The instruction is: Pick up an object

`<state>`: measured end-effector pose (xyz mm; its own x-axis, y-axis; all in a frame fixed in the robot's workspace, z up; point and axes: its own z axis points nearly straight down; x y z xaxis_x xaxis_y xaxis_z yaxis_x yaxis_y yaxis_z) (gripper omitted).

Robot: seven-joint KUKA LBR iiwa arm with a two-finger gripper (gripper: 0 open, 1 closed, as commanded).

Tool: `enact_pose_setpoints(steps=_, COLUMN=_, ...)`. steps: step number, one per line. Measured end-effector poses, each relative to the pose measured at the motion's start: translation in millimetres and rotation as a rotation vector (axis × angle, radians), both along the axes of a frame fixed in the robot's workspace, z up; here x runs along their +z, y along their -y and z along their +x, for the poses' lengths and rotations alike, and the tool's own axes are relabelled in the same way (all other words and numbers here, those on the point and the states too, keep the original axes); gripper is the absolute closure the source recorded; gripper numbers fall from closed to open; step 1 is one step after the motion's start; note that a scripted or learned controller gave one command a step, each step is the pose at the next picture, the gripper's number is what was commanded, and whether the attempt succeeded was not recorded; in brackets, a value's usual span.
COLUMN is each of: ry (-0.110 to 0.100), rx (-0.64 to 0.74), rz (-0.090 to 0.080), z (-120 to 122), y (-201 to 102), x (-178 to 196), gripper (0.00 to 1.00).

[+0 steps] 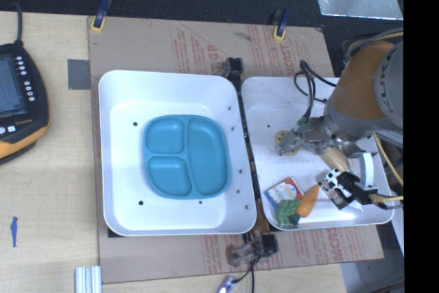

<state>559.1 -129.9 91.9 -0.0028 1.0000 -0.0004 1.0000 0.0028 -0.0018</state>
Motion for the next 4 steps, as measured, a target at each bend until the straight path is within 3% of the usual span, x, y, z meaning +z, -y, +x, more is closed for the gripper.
enact_pose_setpoints(steps=1, ry=0.000, rx=0.001, rz=0.001, z=58.0, y=-12.6, x=0.1, gripper=0.00)
enact_pose_setpoints(steps=2, ry=-0.001, rx=0.002, rz=0.001, z=57.8, y=-11.6, x=10.1, gripper=1.00)
enact_pose_setpoints(steps=3, ry=-0.001, rx=0.002, rz=0.001, z=57.7, y=-11.5, x=10.0, gripper=0.00)
enact_pose_setpoints(steps=4, ry=-0.003, rx=0.002, rz=0.000, z=6.8, y=-4.2, x=-0.7, gripper=0.00)
